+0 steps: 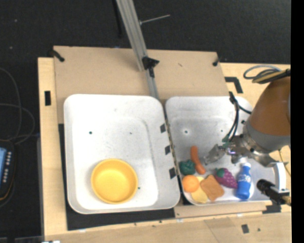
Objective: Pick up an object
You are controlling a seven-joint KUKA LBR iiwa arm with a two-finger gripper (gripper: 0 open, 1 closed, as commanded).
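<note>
Two white bins side by side on the bench. Left bin [91,115]: one yellow bowl [114,180], upright, near the front edge.

Right bin [197,116]: all items crowded into the front end. Orange carrot [194,158] lying at a slant, its lower end just beside a green vegetable [187,165]. Below those, an orange ball-shaped fruit [191,183], touching a brown slab like a slice of bread [212,187]. Purple grapes [226,177] between the bread and a blue bottle [244,180] with a white cap, lying toward the right wall.

Arm [272,116] reaches in from the right, orange band above the wrist. Gripper [216,153] low over the right bin, just right of the carrot, above the grapes. Cannot tell how wide it stands; nothing seen grasped in it.
</note>
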